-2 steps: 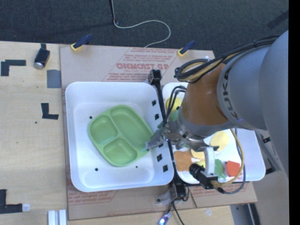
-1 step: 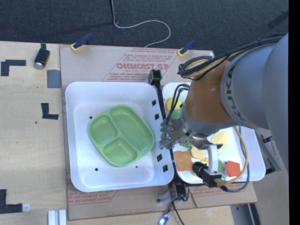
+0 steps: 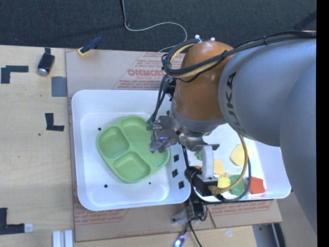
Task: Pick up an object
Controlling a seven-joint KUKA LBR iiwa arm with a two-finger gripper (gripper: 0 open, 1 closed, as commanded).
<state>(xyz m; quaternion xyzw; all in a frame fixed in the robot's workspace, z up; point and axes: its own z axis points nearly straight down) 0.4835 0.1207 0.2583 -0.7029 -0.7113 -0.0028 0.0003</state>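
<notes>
Tray, green, three wells, lies flat in the left bin, nearer its right wall. Looks light, stiff, slick; rim is the hold. Claw above its right rim; grip state I cannot tell.

A robotics lab — industrial arm over white bins; taped cardboard bench.

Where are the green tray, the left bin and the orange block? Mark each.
green tray [image 3: 126, 151]: camera view, on the divider between its compartments.
left bin [image 3: 90, 104]: camera view, on its bare upper-left corner.
orange block [image 3: 257, 185]: camera view, on its top face, in the right bin.
</notes>
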